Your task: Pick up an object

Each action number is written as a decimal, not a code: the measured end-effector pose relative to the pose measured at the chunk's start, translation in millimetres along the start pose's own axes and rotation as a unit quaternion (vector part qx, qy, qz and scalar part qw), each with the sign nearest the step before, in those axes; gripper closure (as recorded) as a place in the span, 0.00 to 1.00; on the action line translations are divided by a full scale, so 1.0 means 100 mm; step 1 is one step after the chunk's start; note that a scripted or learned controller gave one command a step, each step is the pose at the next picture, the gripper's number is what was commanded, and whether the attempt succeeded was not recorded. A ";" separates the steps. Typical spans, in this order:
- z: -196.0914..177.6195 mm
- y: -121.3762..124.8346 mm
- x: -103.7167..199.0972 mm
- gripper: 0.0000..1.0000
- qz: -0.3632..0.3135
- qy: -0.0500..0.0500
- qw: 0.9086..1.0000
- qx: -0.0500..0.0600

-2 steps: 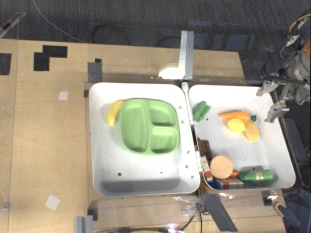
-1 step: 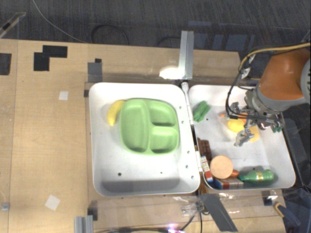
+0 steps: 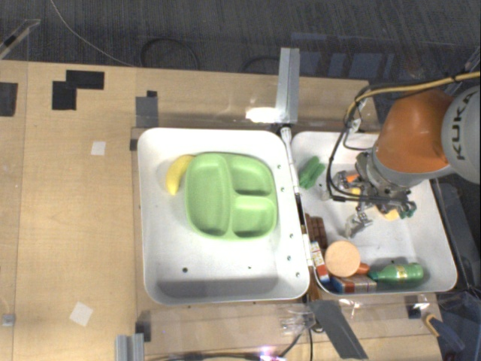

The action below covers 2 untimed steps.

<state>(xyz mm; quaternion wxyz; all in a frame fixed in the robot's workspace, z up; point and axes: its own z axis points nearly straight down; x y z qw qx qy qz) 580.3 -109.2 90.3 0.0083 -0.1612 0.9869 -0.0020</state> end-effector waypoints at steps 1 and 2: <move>-0.02 -0.23 0.80 0.00 -0.041 0.001 0.999 0.002; 0.00 -0.14 0.04 0.00 -0.015 -0.001 1.000 0.000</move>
